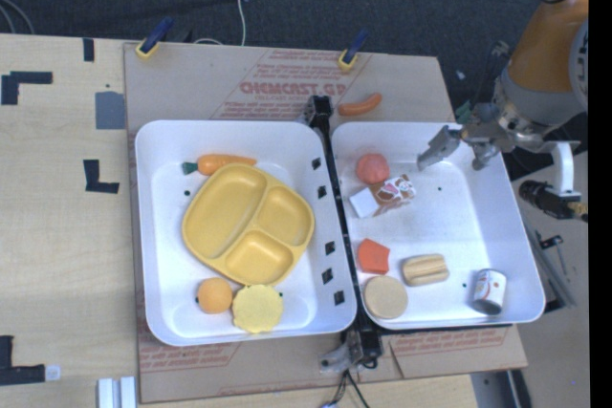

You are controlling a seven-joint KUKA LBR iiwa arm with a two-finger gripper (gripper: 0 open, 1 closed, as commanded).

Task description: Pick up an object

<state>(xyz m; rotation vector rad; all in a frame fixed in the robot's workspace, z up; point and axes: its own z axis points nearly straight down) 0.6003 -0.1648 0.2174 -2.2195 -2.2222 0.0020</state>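
Hand (459, 148) poised over the right bin (516, 234), at its far right corner, close to the rim. Two fingers (435, 150) spread apart, nothing between them.

No thing named by the task, so nearest candidates count most. Left of the hand, toward the divider between bins: a red ball (373, 168), and just below it a small wrapped pack (394, 192) touching a white block (364, 203). Pack tilted, long axis running roughly from lower left to upper right. Ball nearest of all, lying left and slightly toward the near side from the fingers.

Farther off, along the near side of the same bin: an orange block (373, 255), a tan disc (386, 297), a bun (425, 269) lying crosswise, and a can (489, 290) at the near right corner.

Left bin (153, 234) well apart from the hand: yellow tray (249, 223), carrot (225, 163), orange (215, 296), yellow disc (257, 309). One sausage (359, 104) out on the worktop (57, 205), beyond the bins.

Likely next: a short shift left and down onto the ball or the pack. Risk of a round ball slipping out; pack crowded by its neighbours.
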